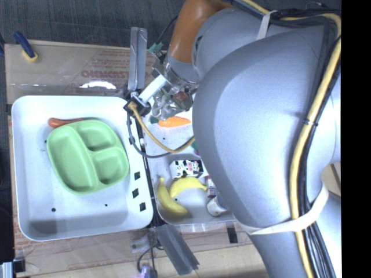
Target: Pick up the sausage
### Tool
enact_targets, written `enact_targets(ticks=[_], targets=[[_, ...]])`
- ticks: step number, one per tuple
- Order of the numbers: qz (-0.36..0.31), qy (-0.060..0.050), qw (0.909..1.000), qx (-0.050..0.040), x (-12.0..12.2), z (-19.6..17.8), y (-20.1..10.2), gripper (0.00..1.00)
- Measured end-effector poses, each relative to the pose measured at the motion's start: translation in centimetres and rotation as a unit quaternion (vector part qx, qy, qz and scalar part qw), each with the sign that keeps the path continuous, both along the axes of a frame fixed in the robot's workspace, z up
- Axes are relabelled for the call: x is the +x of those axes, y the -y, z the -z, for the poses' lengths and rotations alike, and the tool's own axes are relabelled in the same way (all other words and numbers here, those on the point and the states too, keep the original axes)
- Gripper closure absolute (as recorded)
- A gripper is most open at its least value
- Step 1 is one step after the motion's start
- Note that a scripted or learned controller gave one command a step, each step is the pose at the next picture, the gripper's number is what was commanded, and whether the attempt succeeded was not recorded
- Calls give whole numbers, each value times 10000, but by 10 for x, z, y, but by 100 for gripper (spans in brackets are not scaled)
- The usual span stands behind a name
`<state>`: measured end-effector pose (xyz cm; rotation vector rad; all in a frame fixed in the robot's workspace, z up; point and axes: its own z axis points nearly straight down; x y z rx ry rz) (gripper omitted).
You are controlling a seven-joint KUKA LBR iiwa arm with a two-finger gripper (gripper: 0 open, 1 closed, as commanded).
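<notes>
Your sausage (65, 121) lies in the left bin (23, 155), behind the green tray (87, 155). The gripper (165, 104) hangs over the right bin; finger state unclear. Reach left next.

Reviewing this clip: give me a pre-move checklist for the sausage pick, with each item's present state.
1. Sausage located: ok, in the left bin, beside the green tray's far edge.
2. Sausage free to grasp: not ok, it touches or tucks under the tray.
3. Gripper over the sausage: not ok, it is above the right bin, by an orange item.
4. Finger state: cannot tell.
5. Nothing held: cannot tell.
</notes>
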<state>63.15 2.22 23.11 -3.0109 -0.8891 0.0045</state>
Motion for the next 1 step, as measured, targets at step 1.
enact_targets(ticks=[1], targets=[[656,-17,9978,3,-82,13,50,100]])
